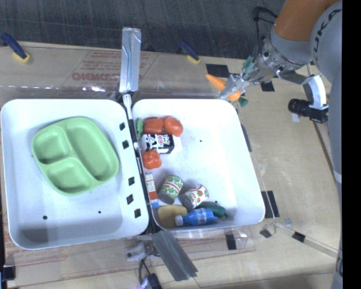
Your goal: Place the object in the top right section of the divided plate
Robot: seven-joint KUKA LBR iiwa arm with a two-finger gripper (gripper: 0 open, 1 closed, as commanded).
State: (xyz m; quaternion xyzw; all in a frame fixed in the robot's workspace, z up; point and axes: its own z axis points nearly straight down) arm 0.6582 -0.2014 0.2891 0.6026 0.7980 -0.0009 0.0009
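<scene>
Camera view, from the near rim back: a blue bottle [195, 217], two printed cans [183, 191] and a yellowish piece lie heaped in the right bin [228, 161], with orange-red toy food [162, 125] and a small carton behind them. The glossy green divided plate [75, 154] sits bare in the left bin [24, 209]. At the right bin's far corner the gripper [236, 90] hangs with something small and orange at its tip; whether it grips that piece or how it is set cannot be told, so a firm hold should be confirmed before crossing to the plate's top right section.
</scene>
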